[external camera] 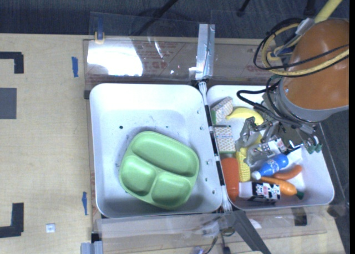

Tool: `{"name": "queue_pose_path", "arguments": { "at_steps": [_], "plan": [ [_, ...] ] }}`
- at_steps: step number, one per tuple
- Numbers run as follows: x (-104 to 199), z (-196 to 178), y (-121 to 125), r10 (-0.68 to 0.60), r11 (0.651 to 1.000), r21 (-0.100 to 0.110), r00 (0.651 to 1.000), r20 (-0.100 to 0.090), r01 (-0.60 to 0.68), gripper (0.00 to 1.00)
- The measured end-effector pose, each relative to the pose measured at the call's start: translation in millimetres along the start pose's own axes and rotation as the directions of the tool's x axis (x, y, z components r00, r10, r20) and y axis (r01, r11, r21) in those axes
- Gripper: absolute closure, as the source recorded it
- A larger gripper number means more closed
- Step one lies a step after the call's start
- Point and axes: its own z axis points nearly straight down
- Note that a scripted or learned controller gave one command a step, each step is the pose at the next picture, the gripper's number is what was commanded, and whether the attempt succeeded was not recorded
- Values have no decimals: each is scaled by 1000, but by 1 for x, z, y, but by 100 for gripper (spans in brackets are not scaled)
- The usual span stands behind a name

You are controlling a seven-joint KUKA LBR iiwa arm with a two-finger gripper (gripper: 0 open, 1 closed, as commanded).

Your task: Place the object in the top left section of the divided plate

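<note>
The worktop [44,153] carries two shallow white bins side by side. The left bin [105,108] holds one green divided plate [160,169], which lies flat toward 6 o'clock of the bin floor, with one large section along its upper side and two smaller sections along its lower side. All three sections are bare green. The right bin [321,183] holds a crowded group of small objects. A yellow banana [244,113] lies at 12 o'clock of the group, just beside a small checked packet [223,108] at 10 o'clock. A red-and-white packet [223,136] lies against the bin's left wall, and below it an orange-red cylinder [231,178] lies along the same wall toward 7 o'clock. A yellow corn cob [243,165] lies just beside that cylinder. A blue-and-white bottle [275,165] lies tilted near the middle of the group, an orange carrot [283,183] lies at 5 o'clock, and a black-and-white cow-patterned carton [265,191] lies at 6 o'clock, touching the carrot. The arm enters from 3 o'clock, with its orange band [316,64] above the right bin. The claw [256,136] is low over the middle of the group, close above the corn cob and the bottle. Its metal parts blend with the clutter, so it cannot be told how far the claw is open or whether any object sits in it.
</note>
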Motion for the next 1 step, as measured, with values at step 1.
{"name": "queue_pose_path", "arguments": {
  "at_steps": [1],
  "plan": [
    [4,36,-33,-49,999,-1,999,-3,49,100]
  ]
}}
